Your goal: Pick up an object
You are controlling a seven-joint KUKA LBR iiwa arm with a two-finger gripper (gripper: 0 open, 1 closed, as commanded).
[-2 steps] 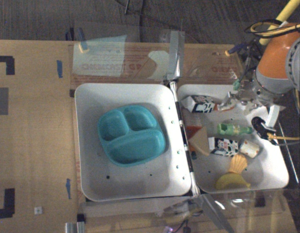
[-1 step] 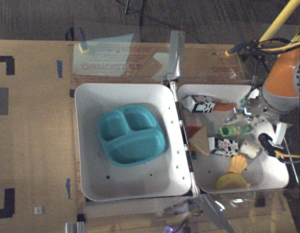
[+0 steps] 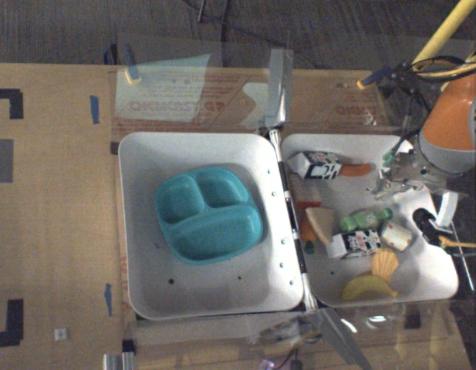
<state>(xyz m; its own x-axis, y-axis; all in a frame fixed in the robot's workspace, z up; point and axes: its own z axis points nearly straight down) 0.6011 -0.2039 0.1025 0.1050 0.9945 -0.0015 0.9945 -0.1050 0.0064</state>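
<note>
Cardboard covers the bench [image 3: 52, 230], and two shallow white bins sit on it side by side. In the left bin [image 3: 145, 284] lies a teal divided plate [image 3: 209, 213], flat, roughly in the middle. The right bin [image 3: 434, 272] holds a scatter of small things: a small black-and-white carton [image 3: 317, 165] near the far left corner with an orange carrot-like piece [image 3: 357, 169] just beside it, a brown-red block [image 3: 307, 192] against the left wall, a pale wedge like a slice of bread [image 3: 321, 223], a green bottle [image 3: 364, 220] lying on its side, a second black-and-white carton [image 3: 355, 243] just in front of the bottle, a pale round piece [image 3: 397, 235] touching that carton's right end, an orange shell-shaped piece [image 3: 385, 264], and a yellow banana [image 3: 367, 287] near the front wall. The arm [image 3: 450, 126], with its orange band, hangs over the far right part of this bin. Its claw [image 3: 400, 177] sits above the bin floor to the right of the carrot-like piece, apart from the things below; whether the claw is wide or narrow I cannot tell. Nothing shows in its grasp.
</note>
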